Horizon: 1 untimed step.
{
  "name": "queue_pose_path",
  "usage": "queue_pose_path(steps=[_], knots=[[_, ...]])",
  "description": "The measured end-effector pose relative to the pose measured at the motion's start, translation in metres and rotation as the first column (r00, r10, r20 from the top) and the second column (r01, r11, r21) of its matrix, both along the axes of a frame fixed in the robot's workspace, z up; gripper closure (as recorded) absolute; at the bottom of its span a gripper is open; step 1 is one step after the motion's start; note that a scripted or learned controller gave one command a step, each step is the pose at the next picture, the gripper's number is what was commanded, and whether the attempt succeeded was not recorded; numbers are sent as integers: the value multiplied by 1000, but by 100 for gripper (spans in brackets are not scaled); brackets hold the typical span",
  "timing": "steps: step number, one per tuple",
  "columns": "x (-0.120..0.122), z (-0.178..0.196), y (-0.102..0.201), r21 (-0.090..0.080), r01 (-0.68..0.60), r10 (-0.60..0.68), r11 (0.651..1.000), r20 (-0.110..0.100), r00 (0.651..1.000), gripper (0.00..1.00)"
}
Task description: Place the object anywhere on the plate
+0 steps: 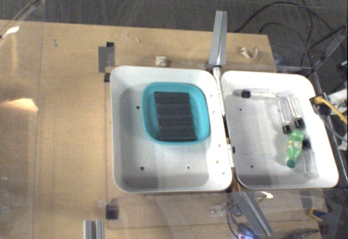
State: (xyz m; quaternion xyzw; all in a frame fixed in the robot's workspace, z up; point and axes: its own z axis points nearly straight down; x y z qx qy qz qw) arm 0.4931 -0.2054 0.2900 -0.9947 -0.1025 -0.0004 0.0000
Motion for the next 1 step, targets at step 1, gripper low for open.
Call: queue_pose_path(steps=[1], knots=[[-5, -22, 21, 0, -1, 1, 1000, 1, 1000, 0]])
